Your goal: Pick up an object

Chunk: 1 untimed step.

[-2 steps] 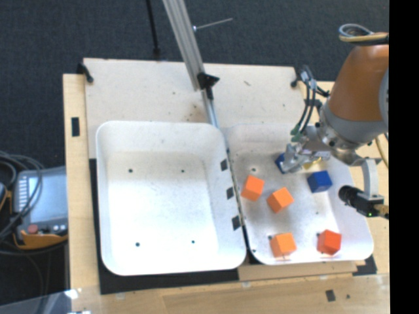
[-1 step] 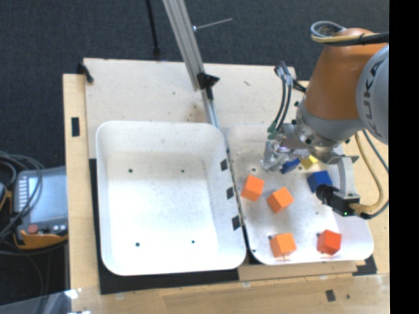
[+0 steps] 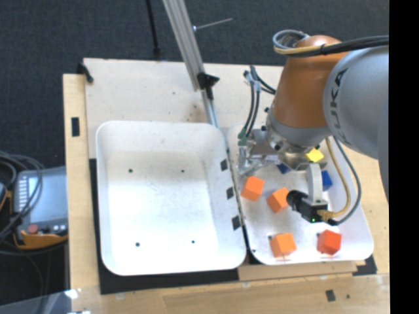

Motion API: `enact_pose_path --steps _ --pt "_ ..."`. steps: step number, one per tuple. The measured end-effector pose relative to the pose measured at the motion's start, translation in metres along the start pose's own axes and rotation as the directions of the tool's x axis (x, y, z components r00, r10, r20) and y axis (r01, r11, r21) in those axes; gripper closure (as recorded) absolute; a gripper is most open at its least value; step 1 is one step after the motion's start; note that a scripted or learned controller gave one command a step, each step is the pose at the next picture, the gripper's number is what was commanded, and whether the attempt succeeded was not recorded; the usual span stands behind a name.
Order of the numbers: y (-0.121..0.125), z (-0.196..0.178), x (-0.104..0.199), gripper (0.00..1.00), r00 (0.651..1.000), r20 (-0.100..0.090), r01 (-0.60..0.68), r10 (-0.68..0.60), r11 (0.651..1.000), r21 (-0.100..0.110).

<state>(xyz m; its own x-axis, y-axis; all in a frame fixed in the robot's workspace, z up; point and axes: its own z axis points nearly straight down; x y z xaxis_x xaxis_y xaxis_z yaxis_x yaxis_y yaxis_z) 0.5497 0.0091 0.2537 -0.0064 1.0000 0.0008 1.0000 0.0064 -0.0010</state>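
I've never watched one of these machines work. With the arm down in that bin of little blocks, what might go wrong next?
Two risks, as I judge it. The orange blocks lie close beside the gripper, so it could nudge them away instead of catching one. The gripper also sits near the wall of the right bin, and might bump it. The bulky wrist hides part of that bin from the camera.

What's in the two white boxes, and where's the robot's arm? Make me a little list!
left bin: white, a few dark specks
right bin: holds the blocks
orange blocks: four
yellow block: partly under the arm
blue pieces: near the arm
arm: over the right bin
gripper: fingers hidden
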Motion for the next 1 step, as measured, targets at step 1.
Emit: enact_pose_path --steps 1 --pt "-0.0016 0.0149 0.0503 1.0 1.0 0.0 0.0 0.0 1.0 0.002"
